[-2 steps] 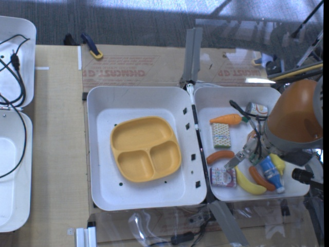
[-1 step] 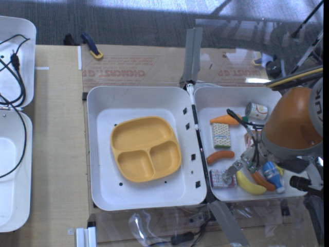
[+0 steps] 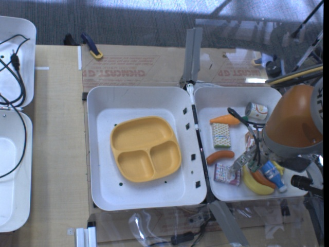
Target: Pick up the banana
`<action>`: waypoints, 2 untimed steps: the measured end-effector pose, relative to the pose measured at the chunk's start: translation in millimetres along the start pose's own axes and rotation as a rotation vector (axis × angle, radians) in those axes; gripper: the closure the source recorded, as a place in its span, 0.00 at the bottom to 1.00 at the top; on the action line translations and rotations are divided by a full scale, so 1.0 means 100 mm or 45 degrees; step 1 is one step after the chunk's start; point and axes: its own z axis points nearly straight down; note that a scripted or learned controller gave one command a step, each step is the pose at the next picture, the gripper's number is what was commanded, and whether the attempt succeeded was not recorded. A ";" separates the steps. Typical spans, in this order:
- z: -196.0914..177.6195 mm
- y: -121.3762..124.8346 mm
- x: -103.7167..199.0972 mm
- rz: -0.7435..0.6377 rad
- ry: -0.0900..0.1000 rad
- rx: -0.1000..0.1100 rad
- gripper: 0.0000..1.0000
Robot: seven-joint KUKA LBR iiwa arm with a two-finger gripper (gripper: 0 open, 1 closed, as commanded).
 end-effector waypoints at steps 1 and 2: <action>-0.61 -0.04 -0.02 -0.294 0.001 0.008 1.00; -0.61 -0.04 -0.02 -0.294 0.002 0.008 0.00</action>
